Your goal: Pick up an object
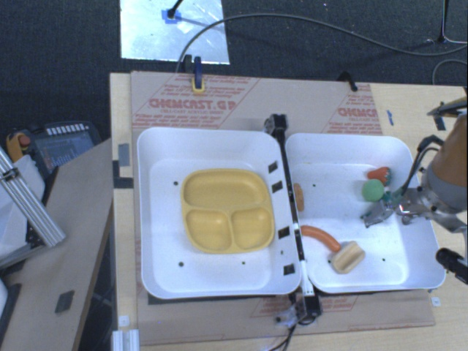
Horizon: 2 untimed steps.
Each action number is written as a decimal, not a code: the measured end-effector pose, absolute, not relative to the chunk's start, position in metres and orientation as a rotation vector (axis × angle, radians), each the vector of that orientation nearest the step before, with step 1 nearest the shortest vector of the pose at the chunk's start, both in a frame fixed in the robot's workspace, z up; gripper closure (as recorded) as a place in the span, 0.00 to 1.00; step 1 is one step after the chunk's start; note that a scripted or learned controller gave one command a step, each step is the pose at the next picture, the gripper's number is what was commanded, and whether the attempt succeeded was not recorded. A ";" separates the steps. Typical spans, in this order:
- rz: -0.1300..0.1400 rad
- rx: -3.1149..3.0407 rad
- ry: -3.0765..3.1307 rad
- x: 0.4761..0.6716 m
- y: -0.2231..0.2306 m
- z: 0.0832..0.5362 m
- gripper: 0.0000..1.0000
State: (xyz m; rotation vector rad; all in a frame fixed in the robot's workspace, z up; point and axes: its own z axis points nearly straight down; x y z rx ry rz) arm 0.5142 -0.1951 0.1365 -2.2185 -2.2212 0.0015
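The right bin (395, 273) holds several small objects. A green ball (373, 190) lies near its far right side, and a small red-orange piece (379, 173) sits just behind the ball. An orange curved sausage-like piece (320, 236) lies near the front left, touching a tan wooden block (346, 257). A small orange item (298, 196) rests against the divider. My gripper (376, 215) reaches in from the right, low over the bin floor. It is just in front of the green ball and to the right of the sausage piece, with nothing seen held in it.
The left bin (157, 196) holds a yellow compartment tray (227, 209). A black divider strip (285, 196) runs between the bins. The arm's grey body (446, 181) stands over the right bin's right rim. Cables lie across the floor behind the bench.
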 end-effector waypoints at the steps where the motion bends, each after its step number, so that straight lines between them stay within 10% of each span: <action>1: 0.001 -2.218 -2.221 0.514 -0.195 0.084 0.00; 2: -0.002 -2.222 -2.227 0.516 -0.196 0.098 1.00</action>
